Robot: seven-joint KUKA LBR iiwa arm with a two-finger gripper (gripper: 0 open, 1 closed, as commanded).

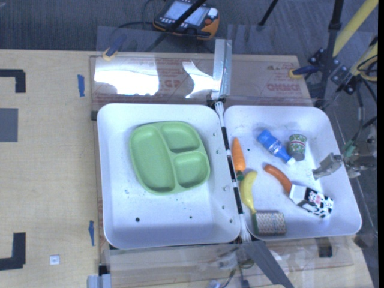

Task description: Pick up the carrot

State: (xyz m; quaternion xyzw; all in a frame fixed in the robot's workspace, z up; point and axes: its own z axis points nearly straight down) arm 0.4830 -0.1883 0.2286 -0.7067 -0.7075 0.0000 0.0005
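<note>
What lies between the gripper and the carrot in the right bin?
In the camera view, a sausage lies on the bin floor between the gripper at the right rim and the carrot by the left wall.

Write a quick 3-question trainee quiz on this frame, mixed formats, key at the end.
1. True or false: the carrot lies in the right bin, near the wall it shares with the left bin.
2. Which item sits in the left bin? A) blue bottle B) green divided plate C) banana
3. Fill in: the gripper is at the right bin's ____ rim, apart from the carrot.

Key: 1 true; 2 B; 3 right
</note>
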